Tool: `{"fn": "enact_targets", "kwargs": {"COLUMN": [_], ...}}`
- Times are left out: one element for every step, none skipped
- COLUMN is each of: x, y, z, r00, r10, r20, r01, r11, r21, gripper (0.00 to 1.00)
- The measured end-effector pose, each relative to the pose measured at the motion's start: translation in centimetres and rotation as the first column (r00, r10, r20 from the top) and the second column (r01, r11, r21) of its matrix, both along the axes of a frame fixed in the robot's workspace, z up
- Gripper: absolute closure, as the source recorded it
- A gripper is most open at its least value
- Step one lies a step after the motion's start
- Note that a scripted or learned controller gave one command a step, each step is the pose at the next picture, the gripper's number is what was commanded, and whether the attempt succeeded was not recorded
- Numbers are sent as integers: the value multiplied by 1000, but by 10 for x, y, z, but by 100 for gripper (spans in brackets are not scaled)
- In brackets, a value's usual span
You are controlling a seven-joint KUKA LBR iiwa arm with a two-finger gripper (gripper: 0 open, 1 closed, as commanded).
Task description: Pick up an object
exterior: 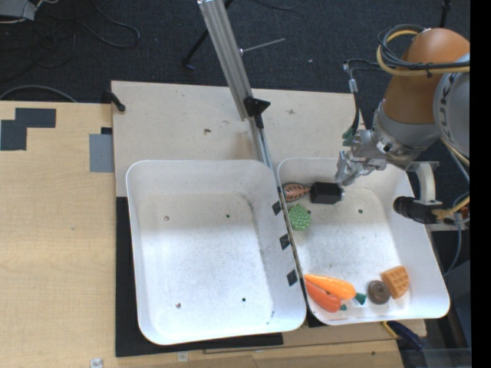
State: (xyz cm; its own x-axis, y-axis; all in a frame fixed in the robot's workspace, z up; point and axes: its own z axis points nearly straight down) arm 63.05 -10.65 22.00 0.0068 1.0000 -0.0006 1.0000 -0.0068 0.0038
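My gripper [347, 169] hangs over the far part of the right bin [414, 240], just up and right of a black block [326, 193]. A brown striped object [294, 191] lies left of the block, by the divider. Below it sits a green bumpy ball [299, 218]. Along the near rim lie an orange carrot [331, 286] on a red piece [325, 302], a brown round piece [377, 291] and an orange waffle-like piece [396, 280]. Nothing shows in the gripper's hold.
The left bin [153, 205] stands beside the right one, sharing a rim with black clips [285, 241]. A slanted aluminium bar [230, 60] rises behind the bins. A small teal piece [360, 300] lies by the carrot. Cables hang at the arm's wrist.
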Motion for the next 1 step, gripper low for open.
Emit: {"fn": "enact_targets", "kwargs": {"x": [0], "y": [-1], "z": [14], "r00": [1000], "r10": [3], "r20": [-4], "r01": [-3], "r11": [1000], "r21": [1], "gripper": [100]}}
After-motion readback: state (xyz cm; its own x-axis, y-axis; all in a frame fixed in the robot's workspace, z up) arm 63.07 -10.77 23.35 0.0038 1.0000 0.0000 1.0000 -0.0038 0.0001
